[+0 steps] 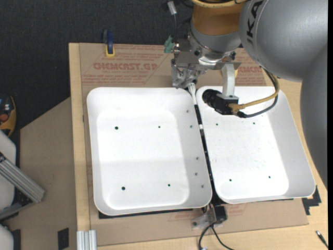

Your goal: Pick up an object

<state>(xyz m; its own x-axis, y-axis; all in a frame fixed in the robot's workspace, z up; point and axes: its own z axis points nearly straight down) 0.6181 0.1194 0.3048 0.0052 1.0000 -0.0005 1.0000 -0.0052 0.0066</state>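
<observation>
From my remote seat, I see two white bins of smooth plastic with a soft sheen: the left bin [140, 150] and the right bin [260, 155]. Both rest on a matt brown board [130, 56], like cardboard or fibreboard, printed with faded red lettering. The arm [291, 30] has a smooth grey shell, faintly glossy, and its orange band [218, 4] shines like polished metal or lacquer. The gripper [185, 79] looks like bare silvery metal. A blue clamp [109, 42] seems plastic. Ribbed aluminium rail [21, 181] sits at left.
</observation>
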